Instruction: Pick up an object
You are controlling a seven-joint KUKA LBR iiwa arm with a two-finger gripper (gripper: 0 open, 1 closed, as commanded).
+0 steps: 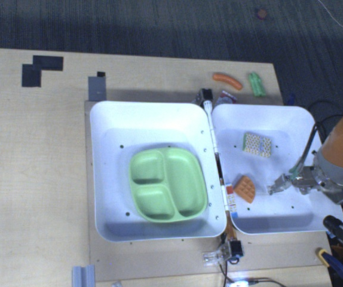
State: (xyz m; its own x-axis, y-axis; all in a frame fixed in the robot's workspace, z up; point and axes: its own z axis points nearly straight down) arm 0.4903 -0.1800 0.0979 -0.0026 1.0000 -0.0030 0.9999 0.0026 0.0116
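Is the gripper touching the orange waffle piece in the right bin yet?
Apart. The camera view shows bare white bin floor between the gripper and the orange waffle piece in the right bin.

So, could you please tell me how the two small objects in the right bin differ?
The patterned square is pale with a fine dotted print and lies toward the back of the right bin; the orange waffle-like piece is plain orange, ridged, and sits nearer the front-left by the divider. Both lie flat, apart from each other.
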